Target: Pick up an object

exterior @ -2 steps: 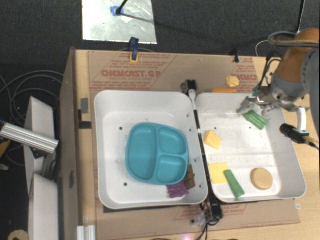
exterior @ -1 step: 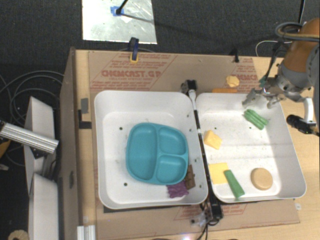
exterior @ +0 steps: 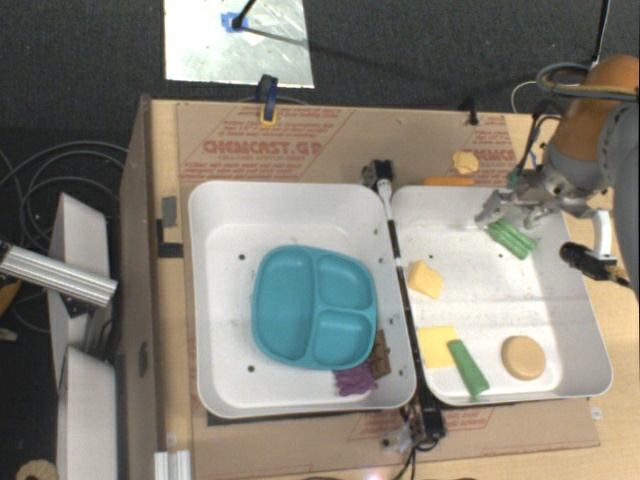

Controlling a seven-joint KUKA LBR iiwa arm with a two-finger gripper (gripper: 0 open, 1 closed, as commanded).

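Green block [exterior: 513, 239] lies just under the gripper [exterior: 512, 211], grip state indeterminate; centre the jaws across its narrow width before closing and lifting.

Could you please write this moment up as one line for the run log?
arm: over right bin far end | gripper: above green block, no grasp seen | left bin: teal tray | task: pending

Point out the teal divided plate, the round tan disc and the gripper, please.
teal divided plate [exterior: 314, 306]: camera view, left bin, on its central divider.
round tan disc [exterior: 523, 357]: camera view, right bin, disc's top face.
gripper [exterior: 511, 214]: camera view, between its fingertips, above a green block [exterior: 513, 238].
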